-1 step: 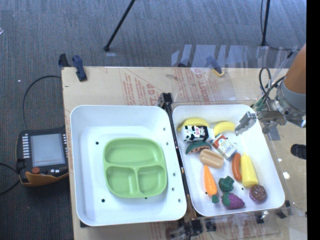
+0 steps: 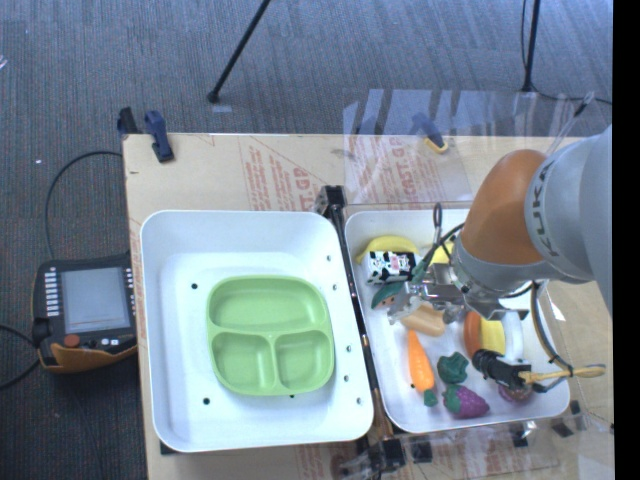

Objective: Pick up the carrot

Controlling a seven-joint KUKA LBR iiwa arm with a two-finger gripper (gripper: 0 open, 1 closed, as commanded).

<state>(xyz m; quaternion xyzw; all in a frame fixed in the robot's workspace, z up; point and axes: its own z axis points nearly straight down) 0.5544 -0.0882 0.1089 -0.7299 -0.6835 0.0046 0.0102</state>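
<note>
Orange carrot [image 2: 419, 361] (green-tipped), slantwise in the right bin [image 2: 395, 408]

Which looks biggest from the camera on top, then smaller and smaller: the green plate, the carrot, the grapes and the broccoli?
1. Green plate
2. Carrot
3. Purple grapes and broccoli look about the same size, so no ranking between them.

Bright, even overhead light — the white bins [image 2: 160, 268] glare near blown-out, shadows stay faint, reflections streak the clear panel [image 2: 400, 138] — and detail is slightly soft throughout.
</note>
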